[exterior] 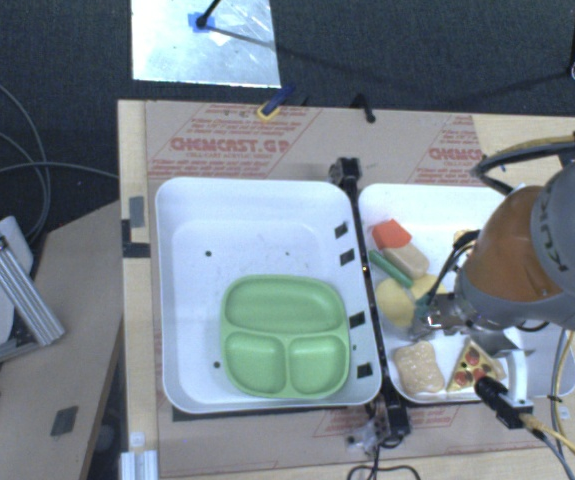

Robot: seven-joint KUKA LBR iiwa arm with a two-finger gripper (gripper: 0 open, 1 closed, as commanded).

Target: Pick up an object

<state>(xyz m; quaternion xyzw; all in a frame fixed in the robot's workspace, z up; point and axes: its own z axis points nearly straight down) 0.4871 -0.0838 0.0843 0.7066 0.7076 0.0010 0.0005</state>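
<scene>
Cardboard covers the surface (237,143) under both white bins. Left of the fingers, the left bin (197,218) holds a green divided tray (287,335). The arm (537,258) hangs low over the right bin (437,203); whether its fingers (432,316) are spread I cannot tell. A yellow lemon (395,301) lies just left of them, a pizza slice (472,366) just below-right. Best to settle on one item before closing.

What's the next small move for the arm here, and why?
Probably a short straight descent. The gripper sits low in the right bin, right beside the yellow round item, with the orange block and beige pad close by. Nothing is visibly between the fingers, so lowering onto the yellow piece looks like the likeliest step.
</scene>
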